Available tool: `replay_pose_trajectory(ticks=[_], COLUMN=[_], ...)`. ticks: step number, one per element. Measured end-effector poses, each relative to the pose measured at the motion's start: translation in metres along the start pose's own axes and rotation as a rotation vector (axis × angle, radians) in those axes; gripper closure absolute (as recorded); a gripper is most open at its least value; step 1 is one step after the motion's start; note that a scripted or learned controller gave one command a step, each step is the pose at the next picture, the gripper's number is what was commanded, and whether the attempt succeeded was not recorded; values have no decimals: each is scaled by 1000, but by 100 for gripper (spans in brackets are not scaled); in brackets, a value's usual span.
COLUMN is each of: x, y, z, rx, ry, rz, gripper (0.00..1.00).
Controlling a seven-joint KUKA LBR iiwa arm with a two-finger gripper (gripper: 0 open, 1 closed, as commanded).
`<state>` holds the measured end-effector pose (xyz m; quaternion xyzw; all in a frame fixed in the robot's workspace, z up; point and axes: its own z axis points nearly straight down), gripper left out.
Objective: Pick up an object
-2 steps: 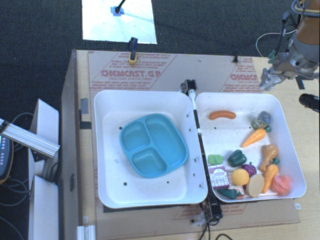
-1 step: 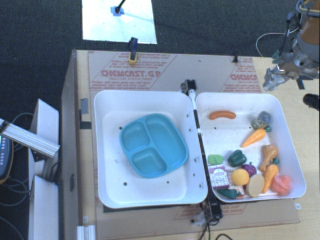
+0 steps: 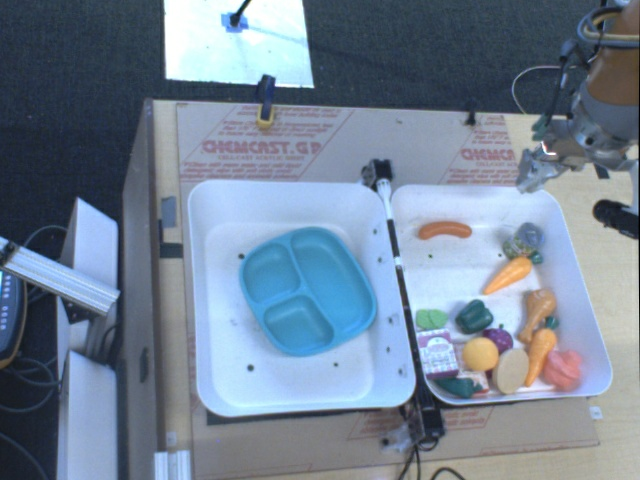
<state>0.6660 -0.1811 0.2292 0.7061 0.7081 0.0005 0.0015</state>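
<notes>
Toys [image 3: 500,353] crowd rt bin [image 3: 580,258], fingers [image 3: 530,173] maybe outside rim

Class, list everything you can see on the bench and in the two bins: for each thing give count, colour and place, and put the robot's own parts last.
Bins: two, white, side by side on the bench.
Divided plate: one, light blue, left bin.
Sausage: one, orange-red, right bin, top.
Carrots: two, orange, right bin, right side.
Green pepper: one, dark green, right bin, middle.
Yellow fruit: one, right bin, near front.
Pink toy: one, right bin, front right corner.
Clamp: one, blue and yellow, bench's back edge.
Arm: one, grey and orange, upper right.
Gripper: one, above the right bin's back rim.
</notes>
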Motion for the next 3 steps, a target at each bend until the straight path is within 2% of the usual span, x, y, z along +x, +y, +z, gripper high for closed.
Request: replay_pose_trajectory(ticks=[1, 2, 3], x=[-26, -25, 1], y=[3, 3, 3], z=[-11, -30, -23], rx=[-2, -2, 0], ry=[-1, 0, 1], rz=[1, 0, -1], gripper=[100, 100, 100])
